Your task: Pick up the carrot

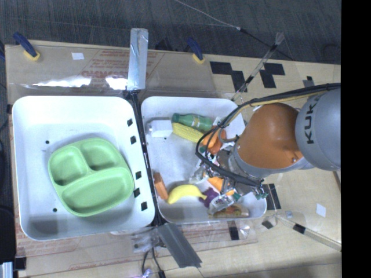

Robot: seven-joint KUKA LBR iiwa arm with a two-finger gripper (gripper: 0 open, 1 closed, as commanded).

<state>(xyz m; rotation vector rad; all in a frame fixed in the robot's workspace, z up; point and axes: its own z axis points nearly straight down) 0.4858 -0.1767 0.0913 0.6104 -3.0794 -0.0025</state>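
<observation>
An orange carrot-like piece (213,139) lies in the right bin (174,161), just right of the corn and partly behind black cables. Another orange bit (216,183) shows right under my gripper (219,184), which is low in the bin's near right part amid a clutter of items. The arm's orange band (269,135) and grey wrist cover much of that corner. I cannot make out whether anything is held.
Also in the right bin are a green bottle (194,121), a corn cob (188,133), a banana (184,193), a purple item (212,201) and a small orange piece (159,186) by the left wall. The left bin (35,126) holds a green divided plate (90,174).
</observation>
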